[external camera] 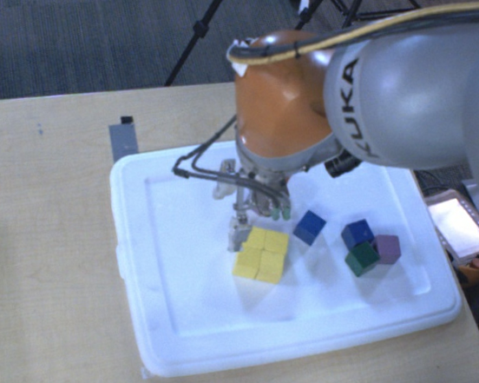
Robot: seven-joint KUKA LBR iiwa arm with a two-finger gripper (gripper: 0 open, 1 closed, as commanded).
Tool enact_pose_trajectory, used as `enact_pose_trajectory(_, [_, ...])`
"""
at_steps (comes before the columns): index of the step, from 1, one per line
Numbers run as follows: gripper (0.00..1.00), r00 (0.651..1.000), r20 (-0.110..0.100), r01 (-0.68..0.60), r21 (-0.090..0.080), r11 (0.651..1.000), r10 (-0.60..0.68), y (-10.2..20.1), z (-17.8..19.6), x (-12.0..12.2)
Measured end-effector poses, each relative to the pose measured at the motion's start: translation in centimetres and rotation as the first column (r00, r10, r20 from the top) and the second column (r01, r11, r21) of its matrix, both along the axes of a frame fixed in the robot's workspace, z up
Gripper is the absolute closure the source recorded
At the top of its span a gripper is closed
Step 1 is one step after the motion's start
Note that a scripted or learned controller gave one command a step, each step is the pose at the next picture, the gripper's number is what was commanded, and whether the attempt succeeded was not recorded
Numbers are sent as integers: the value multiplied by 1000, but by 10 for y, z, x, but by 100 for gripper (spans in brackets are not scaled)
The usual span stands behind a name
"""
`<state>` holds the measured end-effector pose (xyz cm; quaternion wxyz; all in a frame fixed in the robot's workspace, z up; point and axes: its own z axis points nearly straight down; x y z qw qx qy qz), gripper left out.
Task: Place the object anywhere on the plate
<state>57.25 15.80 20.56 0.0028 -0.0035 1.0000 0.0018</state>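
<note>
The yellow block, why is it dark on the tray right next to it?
In the camera view, that is a soft shadow beside the yellow block on the white bin; light from above is blocked by the block and the arm.

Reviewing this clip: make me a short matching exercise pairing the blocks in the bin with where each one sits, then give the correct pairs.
Things:
1. yellow block
2. lone blue block
3. green block
4. purple block

Places:
A. rightmost of the cluster of three
B. directly below the gripper
C. between the yellow block and the cluster
D. front of the cluster, under a second blue block

Pairs: 1-B, 2-C, 3-D, 4-A
</note>
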Motion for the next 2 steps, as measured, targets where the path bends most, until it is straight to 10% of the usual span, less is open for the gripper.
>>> enact_pose_trajectory(1, [0,993,3,-117,-1,993,117,-40,53,9])
enact_pose_trajectory(2, [100,993,8,-114,2,994,114,-38,62,12])
